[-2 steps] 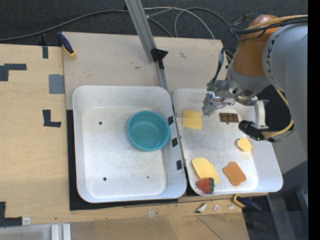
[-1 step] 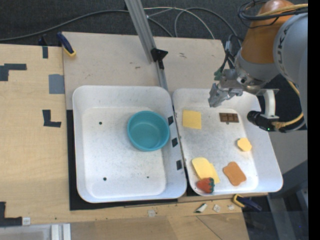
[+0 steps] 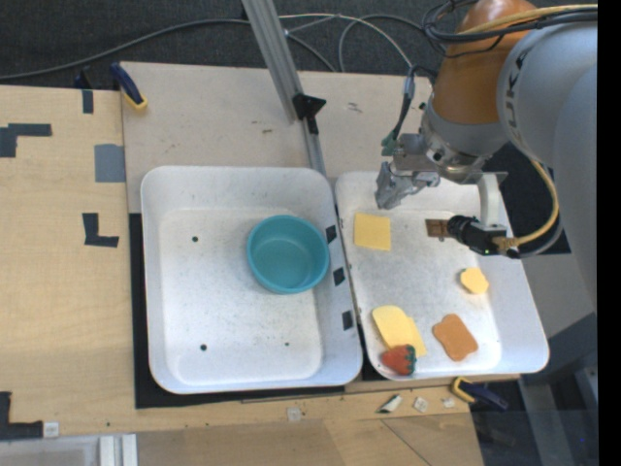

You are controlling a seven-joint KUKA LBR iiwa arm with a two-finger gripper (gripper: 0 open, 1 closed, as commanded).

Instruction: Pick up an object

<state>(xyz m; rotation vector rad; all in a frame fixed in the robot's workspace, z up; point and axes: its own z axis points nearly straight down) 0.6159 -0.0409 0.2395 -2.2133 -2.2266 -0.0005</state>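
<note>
1. Two shallow white bins sit side by side on the bench: left bin (image 3: 175,187), right bin (image 3: 514,343).
2. Far left, bare wooden bench top (image 3: 58,163) with dark tape marks and a grey patch; a blue-and-yellow clamp (image 3: 128,85) sits at the board's upper left corner.
3. Left bin holds one teal bowl (image 3: 286,252), upright, toward the bin's right side, near the wall shared with the other bin.
4. A grey metal pole (image 3: 277,51) slants down from the top and ends near the gap between the bins' upper corners.
5. Right bin, upper left: yellow square block (image 3: 373,232), lying flat, just below the gripper.
6. Right bin, lower left: pale yellow flat piece (image 3: 397,326), with a red strawberry-like toy (image 3: 398,360) touching its lower end at the front rim.
7. Just right of those: orange flat piece (image 3: 454,337), apart from the yellow one.
8. Further right: small yellow lump (image 3: 474,281), alone, near the right wall.
9. Gripper (image 3: 388,194) hangs over the right bin's upper left corner, tips just above the yellow square block; nothing visible between the fingers. Can't tell whether the fingers are apart or together, too dark and bunched.
10. Grey arm (image 3: 543,76) with orange band comes in from the right; cables loop around the wrist.
11. Small black-and-brown part (image 3: 466,231) sticks out right of the gripper, over the bin.
</note>
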